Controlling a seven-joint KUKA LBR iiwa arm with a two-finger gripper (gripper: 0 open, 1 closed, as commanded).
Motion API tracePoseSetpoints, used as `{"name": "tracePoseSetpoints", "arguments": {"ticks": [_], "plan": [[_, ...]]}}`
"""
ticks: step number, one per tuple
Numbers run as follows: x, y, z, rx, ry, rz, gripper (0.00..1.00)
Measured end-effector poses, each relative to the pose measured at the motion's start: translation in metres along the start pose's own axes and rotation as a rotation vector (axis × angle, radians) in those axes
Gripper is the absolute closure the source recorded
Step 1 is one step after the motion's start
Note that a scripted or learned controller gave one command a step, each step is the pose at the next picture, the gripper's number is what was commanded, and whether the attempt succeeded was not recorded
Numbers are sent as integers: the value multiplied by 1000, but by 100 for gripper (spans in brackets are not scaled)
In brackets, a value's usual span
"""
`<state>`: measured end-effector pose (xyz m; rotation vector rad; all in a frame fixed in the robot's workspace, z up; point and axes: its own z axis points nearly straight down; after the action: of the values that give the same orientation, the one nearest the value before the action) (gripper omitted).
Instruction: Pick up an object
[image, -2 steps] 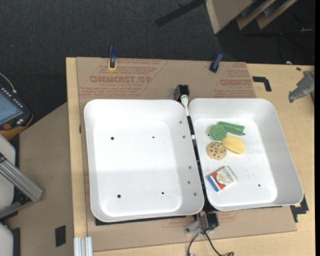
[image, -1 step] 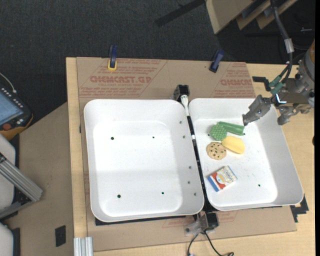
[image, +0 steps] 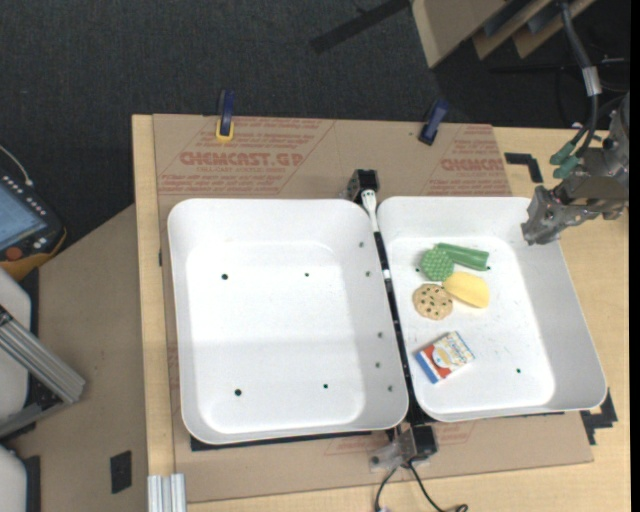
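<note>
Gripper (image: 540, 222): grey metal, over the right bin's far right corner; how far open, cannot tell.
Right bin (image: 560, 330): shallow, smooth white plastic.
Green piece (image: 452, 259): bumpy round end, ridged bar, far middle.
Yellow lump (image: 468, 290): smooth, rounded, touching the green.
Cookie (image: 432, 301): flat speckled disc, left.
Packet (image: 444, 356): flat, red-blue-white, nearest.
Left bin (image: 200, 390): smooth white.

Two shallow white bins, left bin (image: 270, 395) and right bin (image: 560, 340), sat side by side, touching along a black seam (image: 385, 290), on a brown cardboard sheet (image: 300, 150) printed with red lettering, held by two blue clamps (image: 226, 115) at the far edge of the bench (image: 110, 300).
</note>
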<state>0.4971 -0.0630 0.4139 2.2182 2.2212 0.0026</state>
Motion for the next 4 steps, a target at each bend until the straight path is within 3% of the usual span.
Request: {"name": "tracePoseSetpoints", "arguments": {"ticks": [1,2,4], "plan": [[42,-17,-51,-5,1,-4,100],[106,-11,-64,-1,2,-6,100],[103,-10,-85,-6,0,0,100]]}}
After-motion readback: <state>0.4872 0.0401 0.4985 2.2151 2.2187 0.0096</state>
